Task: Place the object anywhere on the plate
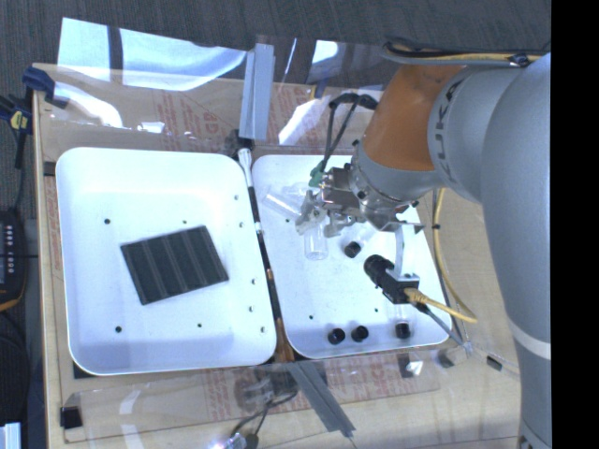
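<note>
Along the lower edge of the right bin [423,342] sit three small black knobs [347,335]. Left of centre, the dark ribbed plate [175,265] lies flat in the left bin [84,171]. Further up, the gripper [316,210] hangs over the right bin's upper middle, just above a clear object [315,243] that is hard to make out. Whether the gripper is open or closed cannot be told. The risk is that a slick, see-through object may slip or be missed, so nothing gets carried across the rims to the plate.

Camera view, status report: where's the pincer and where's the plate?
Pincer low over right bin, clear object at its tips. Dark ridged plate in left bin, nothing on it.
</note>
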You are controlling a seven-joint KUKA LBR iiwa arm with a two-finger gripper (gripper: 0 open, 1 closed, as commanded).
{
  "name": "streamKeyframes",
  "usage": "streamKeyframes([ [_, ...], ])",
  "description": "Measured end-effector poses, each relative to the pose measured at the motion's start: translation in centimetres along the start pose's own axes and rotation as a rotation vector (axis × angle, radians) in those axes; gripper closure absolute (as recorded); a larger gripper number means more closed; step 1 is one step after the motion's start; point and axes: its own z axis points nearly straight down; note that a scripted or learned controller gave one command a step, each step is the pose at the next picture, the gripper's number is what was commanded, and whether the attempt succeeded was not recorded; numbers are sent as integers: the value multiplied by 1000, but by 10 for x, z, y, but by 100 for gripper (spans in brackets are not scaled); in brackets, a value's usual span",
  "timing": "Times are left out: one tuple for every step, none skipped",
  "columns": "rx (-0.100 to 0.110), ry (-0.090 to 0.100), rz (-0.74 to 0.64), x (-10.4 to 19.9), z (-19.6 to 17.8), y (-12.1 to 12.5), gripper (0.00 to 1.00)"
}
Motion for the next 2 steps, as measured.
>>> streamKeyframes([
  [3, -1, -187, 107, 7, 81, 100],
  [1, -1, -126, 159, -63, 87, 100],
])
